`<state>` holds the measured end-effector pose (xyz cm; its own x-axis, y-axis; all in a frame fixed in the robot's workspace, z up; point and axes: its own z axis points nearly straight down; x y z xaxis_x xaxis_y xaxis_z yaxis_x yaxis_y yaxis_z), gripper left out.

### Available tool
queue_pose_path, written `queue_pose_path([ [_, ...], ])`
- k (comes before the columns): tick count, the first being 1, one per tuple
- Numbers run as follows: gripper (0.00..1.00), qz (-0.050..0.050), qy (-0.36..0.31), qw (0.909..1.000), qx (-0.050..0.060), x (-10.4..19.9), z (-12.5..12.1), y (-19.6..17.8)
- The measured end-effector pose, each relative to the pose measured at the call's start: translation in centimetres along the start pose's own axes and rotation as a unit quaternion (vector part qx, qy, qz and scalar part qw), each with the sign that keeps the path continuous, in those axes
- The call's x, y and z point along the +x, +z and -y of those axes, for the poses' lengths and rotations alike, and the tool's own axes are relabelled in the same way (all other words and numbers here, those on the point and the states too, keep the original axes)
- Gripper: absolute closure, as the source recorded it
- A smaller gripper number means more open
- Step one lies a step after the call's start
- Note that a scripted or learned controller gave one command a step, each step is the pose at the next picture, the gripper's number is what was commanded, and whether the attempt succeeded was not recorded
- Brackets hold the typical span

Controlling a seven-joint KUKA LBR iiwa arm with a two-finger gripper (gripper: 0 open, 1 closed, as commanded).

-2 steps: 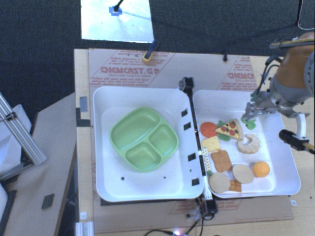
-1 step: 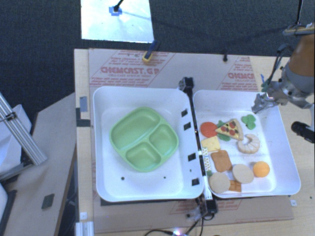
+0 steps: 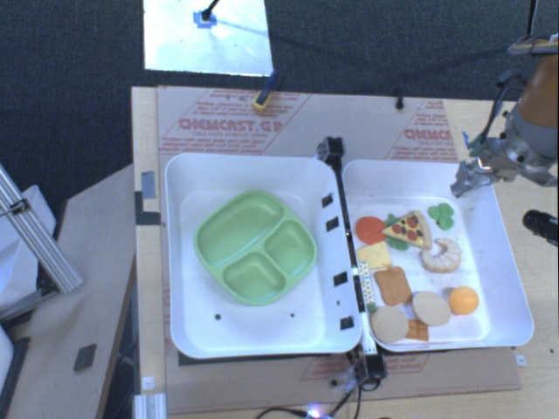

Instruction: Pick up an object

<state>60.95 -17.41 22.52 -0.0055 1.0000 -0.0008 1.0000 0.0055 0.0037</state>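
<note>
The right white bin holds several toy food pieces: a pizza slice, a red round slice, a green piece, a yellow cheese square, a shrimp, a brown toast, an orange ball and two pale round cookies. My gripper hangs over the bin's far right corner, above and to the right of the green piece. Nothing shows between its fingers.
The left white bin holds a green divided tray. A black divider with clips runs between the bins. The arm comes in from the right. A shiny metal sheet lies beyond the bench.
</note>
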Motion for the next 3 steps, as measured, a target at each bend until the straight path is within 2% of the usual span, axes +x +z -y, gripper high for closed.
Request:
queue_pose_path([
  [3,1.00,-0.001,-0.002,1.0000,0.000,14.4,-3.3,-0.9],
])
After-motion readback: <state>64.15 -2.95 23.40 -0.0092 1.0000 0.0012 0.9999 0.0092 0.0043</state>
